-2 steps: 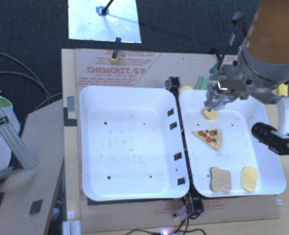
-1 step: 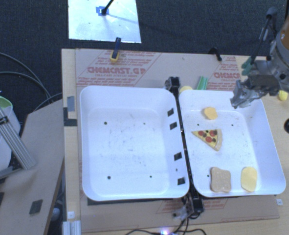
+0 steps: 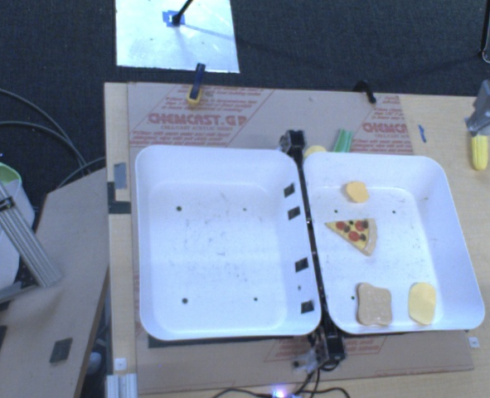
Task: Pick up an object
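The right bin (image 3: 456,214) holds four toy foods: one pizza slice (image 3: 354,234) near its middle, one round yellow piece (image 3: 356,191) at 12 o'clock from it, one slice of toast (image 3: 374,303) at 6 o'clock, and one yellow oval piece (image 3: 423,303) at 4 o'clock. All look light, stiff and flat, probably smooth plastic that could slip; pinching across the narrow width seems best. The left bin (image 3: 220,243) sits beside it. The gripper (image 3: 487,116) hangs at 2 o'clock over the table (image 3: 443,114) above a yellow corn cob (image 3: 479,152); grip state: cannot tell.

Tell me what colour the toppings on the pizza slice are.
Red with a few dark spots, on the pizza slice in the camera view.
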`<state>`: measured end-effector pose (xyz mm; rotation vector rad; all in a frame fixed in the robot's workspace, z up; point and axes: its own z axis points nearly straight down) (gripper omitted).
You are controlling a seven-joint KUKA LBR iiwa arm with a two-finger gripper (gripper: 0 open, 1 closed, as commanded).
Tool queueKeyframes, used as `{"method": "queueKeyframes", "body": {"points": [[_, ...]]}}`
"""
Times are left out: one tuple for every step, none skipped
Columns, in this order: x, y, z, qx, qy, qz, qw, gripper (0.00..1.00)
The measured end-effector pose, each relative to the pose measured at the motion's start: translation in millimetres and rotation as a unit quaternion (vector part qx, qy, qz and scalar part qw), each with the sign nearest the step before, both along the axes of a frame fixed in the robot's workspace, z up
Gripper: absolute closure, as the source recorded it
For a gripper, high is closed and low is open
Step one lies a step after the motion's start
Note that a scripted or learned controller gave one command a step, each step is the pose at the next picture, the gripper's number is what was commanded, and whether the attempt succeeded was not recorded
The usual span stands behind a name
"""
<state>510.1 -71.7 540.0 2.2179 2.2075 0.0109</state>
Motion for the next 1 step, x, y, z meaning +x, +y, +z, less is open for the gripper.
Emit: {"method": "queueKeyframes", "body": {"points": [[-25.1, -78.1, -4.7, 0.0006, 0.005, -0.001, 1.0, 1.0]]}}
